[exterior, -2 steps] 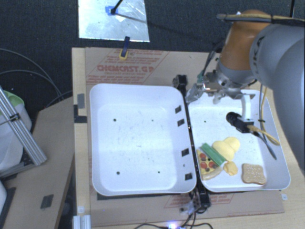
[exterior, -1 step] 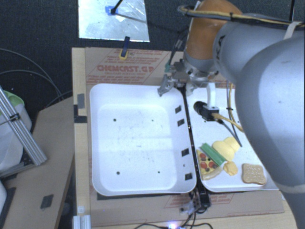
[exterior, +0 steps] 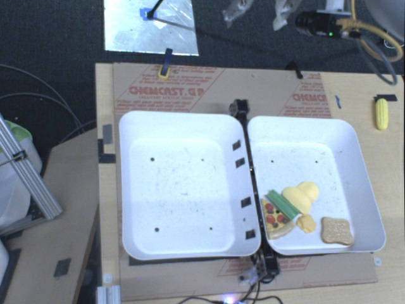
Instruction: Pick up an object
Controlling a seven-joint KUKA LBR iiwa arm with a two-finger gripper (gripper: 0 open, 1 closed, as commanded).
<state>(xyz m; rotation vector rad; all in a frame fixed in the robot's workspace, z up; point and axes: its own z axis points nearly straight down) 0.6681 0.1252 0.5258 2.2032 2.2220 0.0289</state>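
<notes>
Right bin [exterior: 354, 151] w/ yellow duck [exterior: 301, 197], pizza slice [exterior: 276, 218], toast [exterior: 336, 230], gripper [exterior: 259, 8] released, holding nothing

Single fixed overhead camera (slanted) above both bins [exterior: 253, 138]

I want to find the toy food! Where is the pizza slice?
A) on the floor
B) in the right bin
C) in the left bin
B: the pizza slice lies in the right bin, at its lower left corner beside the yellow toys.
</notes>
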